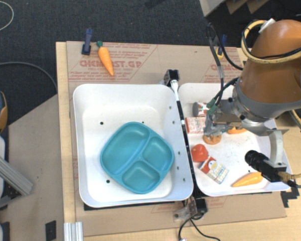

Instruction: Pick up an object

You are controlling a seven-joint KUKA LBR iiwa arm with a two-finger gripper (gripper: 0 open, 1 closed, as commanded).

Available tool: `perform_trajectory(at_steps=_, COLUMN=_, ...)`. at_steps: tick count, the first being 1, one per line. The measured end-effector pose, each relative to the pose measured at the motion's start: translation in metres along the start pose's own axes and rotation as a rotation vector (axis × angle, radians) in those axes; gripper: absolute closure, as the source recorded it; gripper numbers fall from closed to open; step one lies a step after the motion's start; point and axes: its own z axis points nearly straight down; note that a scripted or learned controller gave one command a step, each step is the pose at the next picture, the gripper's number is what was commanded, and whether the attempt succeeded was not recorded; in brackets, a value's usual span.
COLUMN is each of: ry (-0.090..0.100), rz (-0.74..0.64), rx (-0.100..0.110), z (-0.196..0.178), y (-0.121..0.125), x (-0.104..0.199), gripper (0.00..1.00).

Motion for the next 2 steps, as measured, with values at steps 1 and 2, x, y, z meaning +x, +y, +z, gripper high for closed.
perform_trajectory(at_steps=1, ry=0.002, rz=-0.011, rx=0.004, z=-0.023, y=0.001, x=0.076, gripper=1.00)
perform_trajectory(at_steps=2, ry=0.002, rz=-0.003, rx=-0.007, z=-0.133, y=0.003, x=0.067, gripper=1.00)
